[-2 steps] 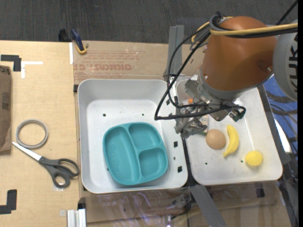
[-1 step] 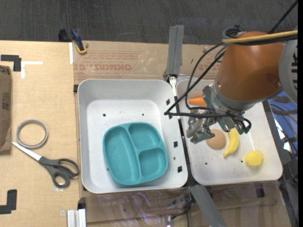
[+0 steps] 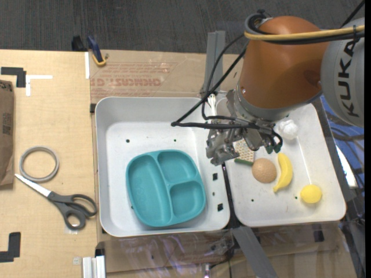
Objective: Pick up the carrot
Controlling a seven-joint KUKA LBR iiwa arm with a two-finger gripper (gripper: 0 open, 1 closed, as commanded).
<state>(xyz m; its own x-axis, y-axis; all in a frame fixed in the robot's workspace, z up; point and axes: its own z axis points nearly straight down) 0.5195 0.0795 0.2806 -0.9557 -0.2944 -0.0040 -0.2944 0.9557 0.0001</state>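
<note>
Teal tray point(image 3: 167, 189) looks like smooth matte plastic, bins point(image 3: 110, 155) glossy white plastic, scissors point(image 3: 58, 200) shiny metal, surface point(image 3: 46, 126) plain wood.

The arm's broad, rounded orange band point(image 3: 281, 59) has a glossy, copper-toned shell. To the right of the band sits a light grey casing point(image 3: 348, 80) bearing black block letters, of which "KUK" is readable. A yellowish cable point(image 3: 301, 35) runs across the band's top, and thin black cables point(image 3: 217, 68) loop down to its left. Below the band hangs the grey metal pincer point(image 3: 229, 146), a cluttered assembly of small parts.
</note>
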